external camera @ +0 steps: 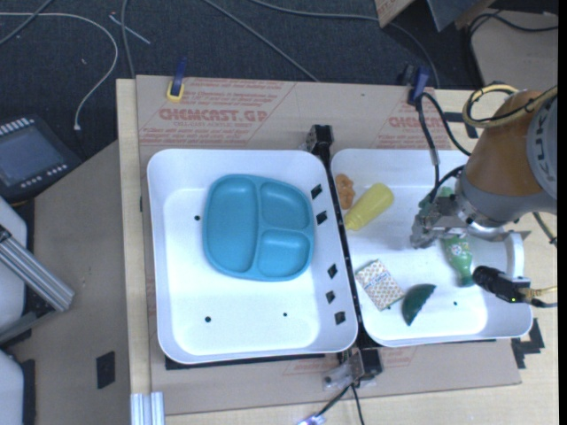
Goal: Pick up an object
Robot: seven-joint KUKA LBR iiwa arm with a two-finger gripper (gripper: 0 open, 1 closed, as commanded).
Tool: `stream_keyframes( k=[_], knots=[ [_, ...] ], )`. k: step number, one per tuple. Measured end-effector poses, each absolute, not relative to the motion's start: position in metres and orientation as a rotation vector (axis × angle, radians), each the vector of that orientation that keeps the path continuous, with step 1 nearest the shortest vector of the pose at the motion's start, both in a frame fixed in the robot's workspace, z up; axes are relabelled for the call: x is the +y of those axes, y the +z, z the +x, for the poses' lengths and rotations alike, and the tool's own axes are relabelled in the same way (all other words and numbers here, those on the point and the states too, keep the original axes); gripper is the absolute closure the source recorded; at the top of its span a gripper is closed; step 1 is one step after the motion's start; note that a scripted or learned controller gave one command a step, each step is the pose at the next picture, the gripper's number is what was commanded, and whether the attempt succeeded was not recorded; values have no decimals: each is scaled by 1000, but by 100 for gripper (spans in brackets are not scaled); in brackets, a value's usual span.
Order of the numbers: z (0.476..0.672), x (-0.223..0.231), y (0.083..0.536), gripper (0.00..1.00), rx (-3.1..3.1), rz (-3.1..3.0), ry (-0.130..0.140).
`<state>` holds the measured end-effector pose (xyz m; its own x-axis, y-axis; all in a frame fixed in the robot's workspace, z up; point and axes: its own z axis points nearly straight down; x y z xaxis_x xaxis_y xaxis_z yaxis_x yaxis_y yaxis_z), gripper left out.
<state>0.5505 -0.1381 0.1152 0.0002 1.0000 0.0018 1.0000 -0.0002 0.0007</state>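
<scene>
One green bottle point(460, 259) lies just beside the gripper point(428, 228); its grasp state cannot be told.

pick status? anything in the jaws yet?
Done: the arm has reached into the right bin, gripper low beside the green object. In hand: nothing visibly held; whether the gripper is open or shut is unclear. Left: the grasp and lift. The yellow object, patterned packet and dark green piece lie in that bin; the blue divided plate sits in the left bin.
</scene>
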Motion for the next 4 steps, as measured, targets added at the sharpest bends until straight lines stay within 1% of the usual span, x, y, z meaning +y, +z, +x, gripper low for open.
stream_keyframes(
  k=[2,3,4],
  knots=[
    [552,-132,203,100,-2227,-2223,-6],
    [554,-132,258,100,-2228,-2224,-6],
    [557,-69,252,100,-2226,-2213,-1]
  ],
)
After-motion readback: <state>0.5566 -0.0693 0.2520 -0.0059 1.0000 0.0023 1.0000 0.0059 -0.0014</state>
